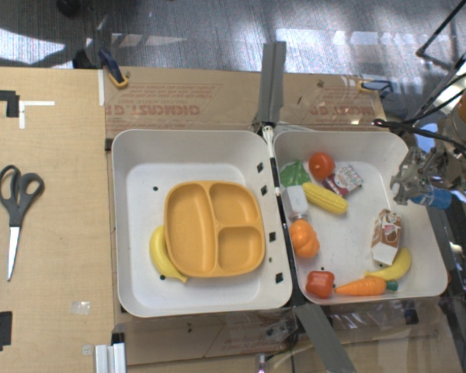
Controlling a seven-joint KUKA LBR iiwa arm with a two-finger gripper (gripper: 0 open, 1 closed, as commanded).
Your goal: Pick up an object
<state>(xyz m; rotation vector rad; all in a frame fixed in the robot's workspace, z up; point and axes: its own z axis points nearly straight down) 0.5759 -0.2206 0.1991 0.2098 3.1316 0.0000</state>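
My pincer [410, 179] hangs at the right bin's [357, 137] right wall, over its upper right corner; from this slant I cannot tell how it is set, and nothing shows in its grasp. The task names no single thing, so I weigh what lies in that bin.

Nearest is the wrapped snack [386, 235], lying flat just below my pincer. It looks light, and I expect its film to be slick and to crumple; I would take it across its narrow width, near the middle.

The corn [325, 197] lies aslant toward the bin's left side, and looks like stiff, light toy plastic. Its ridged surface should give better hold than the smooth banana [395, 266] or the carrot [362, 287], which sit almost touching at the lower wall, where there is little room to close.

The tomato [321, 164] and the orange [304, 238] are round and likely to roll out of a pinch. The pepper [319, 284] sits in the lower left corner, awkward to reach.

I judge the corn the safest choice, gripped across its middle, square to its length. In the left bin a tray [214, 228] rests partly over another banana [163, 256].
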